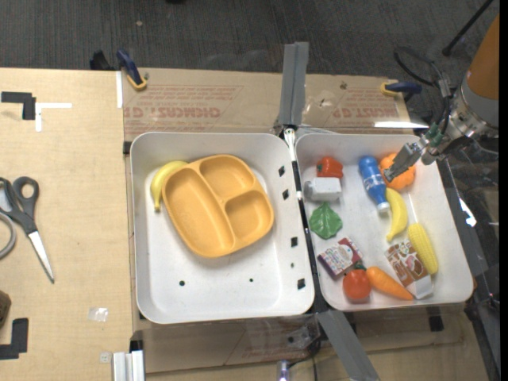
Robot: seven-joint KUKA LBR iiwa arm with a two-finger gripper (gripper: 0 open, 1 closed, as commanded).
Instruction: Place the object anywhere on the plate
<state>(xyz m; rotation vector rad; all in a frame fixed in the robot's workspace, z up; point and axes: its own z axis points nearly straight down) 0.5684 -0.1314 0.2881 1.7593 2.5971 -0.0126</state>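
Where the two white bins sit side by side, the left bin [159, 292] holds a yellow three-compartment plate [220, 205], lying flat with all compartments bare, and a banana [163, 179] lies against the plate's far-left rim, partly tucked under it. The right bin [452, 213] holds the remaining items: an orange fruit [402, 176] at the far right, a blue bottle [371, 181] just left of it, a red pepper [329, 167] touching a grey-white block [323, 187], a green leafy piece [325, 221], a second banana [395, 214], a corn cob [422, 246], two printed packets [340, 257] (the other [403, 265] lies beside the corn), a tomato [356, 286] and a carrot [389, 283]. The gripper [401, 163] reaches in from the right and sits low over the orange fruit, touching or just above it; whether its fingers are spread or closed cannot be told from this angle. On the bench to the left lie scissors [30, 221].
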